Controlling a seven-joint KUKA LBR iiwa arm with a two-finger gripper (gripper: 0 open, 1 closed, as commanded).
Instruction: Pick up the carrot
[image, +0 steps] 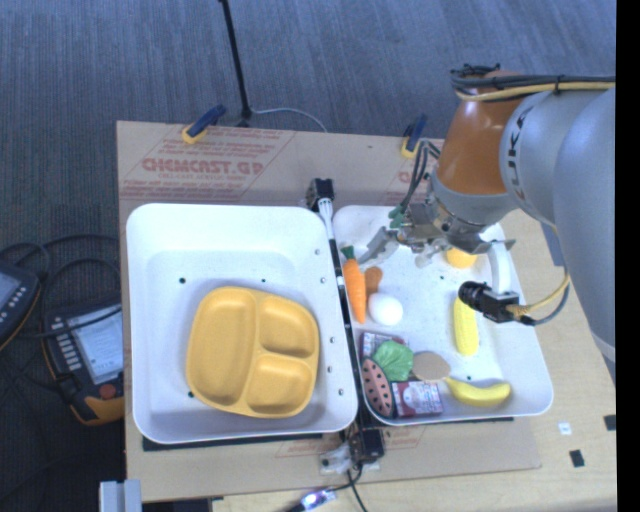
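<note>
where the brown cardboard sheet (200, 165) reads "chemcast gp" in red, little else is legible. the slim orange carrot (354, 290) lies against the right white bin's (530, 375) left wall, near the grey two-finger gripper (415, 243), fingers apart, holding nothing.

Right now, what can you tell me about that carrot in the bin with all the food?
The carrot is a slim orange toy, plastic by its look, with a pale green stub at its upper end. It lies flat along the left wall of the right bin, tip pointing toward the camera. A white egg sits just right of it, and a shorter orange piece lies alongside. The gripper hovers above, not holding it.
</note>
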